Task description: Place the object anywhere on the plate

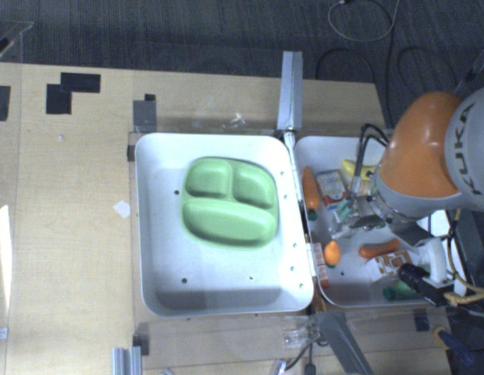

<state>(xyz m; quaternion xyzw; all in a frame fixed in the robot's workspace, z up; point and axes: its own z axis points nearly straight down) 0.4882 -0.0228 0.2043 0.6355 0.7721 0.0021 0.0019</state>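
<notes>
While the arm (429, 155) overhangs the right bin (336, 287) — 1 green plate (230, 201), 2 bins

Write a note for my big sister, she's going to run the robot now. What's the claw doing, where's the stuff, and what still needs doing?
Claw: down in the right bin, among the small toys. I can't tell whether it has hold of anything.

Things: the green plate with three sections sits in the left bin, nothing on it. In the right bin are an orange carrot-like piece along the left wall, a small orange ball, an orange sausage shape and some little packets.

Done: nothing placed yet.

Left: get a firm hold of one object, carry it over the divider and set it on the plate.
</notes>
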